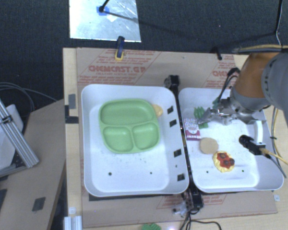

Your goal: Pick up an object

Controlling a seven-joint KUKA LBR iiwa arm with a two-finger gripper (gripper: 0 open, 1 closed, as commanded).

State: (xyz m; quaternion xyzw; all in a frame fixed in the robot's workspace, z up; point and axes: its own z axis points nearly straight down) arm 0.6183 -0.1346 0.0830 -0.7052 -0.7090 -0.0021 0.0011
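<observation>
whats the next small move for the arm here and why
Probably a short drop onto the green toy, then close. The gripper sits in the right bin, right beside that toy near the bin's far-left corner, and nothing shows between its fingers. The tan disc and the pizza slice lie farther toward the near side.

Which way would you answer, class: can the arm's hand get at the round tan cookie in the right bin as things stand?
Probably yes. The hand hovers over the right bin, just above the cookie, which lies flat and uncovered. The pizza slice and the small packet sit close beside it, apart from it.
</observation>
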